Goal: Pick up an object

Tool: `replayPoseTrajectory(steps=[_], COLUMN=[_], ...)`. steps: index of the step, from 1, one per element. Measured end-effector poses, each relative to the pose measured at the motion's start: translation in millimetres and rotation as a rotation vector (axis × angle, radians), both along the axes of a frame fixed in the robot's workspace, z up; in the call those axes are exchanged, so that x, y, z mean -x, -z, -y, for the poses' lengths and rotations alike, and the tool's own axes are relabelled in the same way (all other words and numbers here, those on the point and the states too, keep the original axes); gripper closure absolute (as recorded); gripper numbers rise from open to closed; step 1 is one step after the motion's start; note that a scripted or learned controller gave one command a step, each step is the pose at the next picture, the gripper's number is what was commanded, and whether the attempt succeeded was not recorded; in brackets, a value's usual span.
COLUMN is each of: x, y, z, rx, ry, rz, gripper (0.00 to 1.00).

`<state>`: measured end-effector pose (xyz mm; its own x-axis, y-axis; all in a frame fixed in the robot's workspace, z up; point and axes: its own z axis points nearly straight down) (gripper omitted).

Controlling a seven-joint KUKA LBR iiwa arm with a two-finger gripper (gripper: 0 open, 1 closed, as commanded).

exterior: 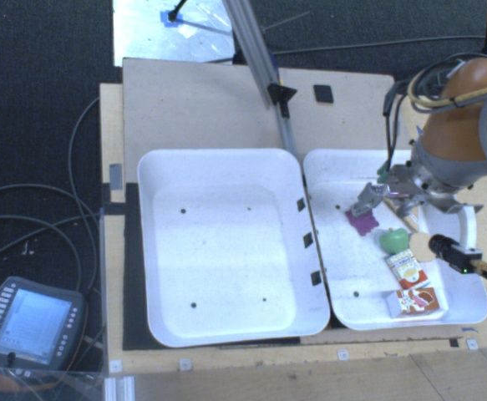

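Progress: the pick reads as not yet made. Nothing can be seen lifted clear of the bin floor, so the grasp and the lift are both judged still to do.

Nearest the camera, at the front of the right bin [477, 307], lies a flat red-and-white packet [416, 300]. Just behind it, touching or nearly so, sits a smaller yellow-and-white packet [403, 266]. Two packets, then.

Next back, a green round object [393, 240], one only, sits beside the yellow packet's far end. A thin tan stick-like piece [408, 220] runs slantwise behind it; what it is, cannot tell.

Further back again, a purple object [362, 221], one, lies on the bin floor near the bin's middle. The gripper [372, 199] is low over it, its grey tip right at the purple object's far edge. Touching or just above: cannot tell at this slant. Whether the fingers stand apart or closed cannot be told either; the wrist body hides them.

The purple object is the likely target, judging from where the gripper sits.

Count for the right bin: five things at most. The left bin [155, 174] sits alongside, both bins on the desk [201, 98], two bins in all.

Farthest, one grey arm [464, 132] with its orange band enters from the right, cables looping above.
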<state>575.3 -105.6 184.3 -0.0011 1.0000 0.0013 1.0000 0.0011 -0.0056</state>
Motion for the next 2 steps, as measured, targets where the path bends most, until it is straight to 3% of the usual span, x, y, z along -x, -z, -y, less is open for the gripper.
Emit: replayPoseTrajectory(steps=[1, 2], x=[61, -33], y=[-37, -35], z=[-37, -72], rx=[0.000, 0.001], ry=[-0.001, -0.002], rz=[0.008, 0.006], gripper=[0.00, 0.00])
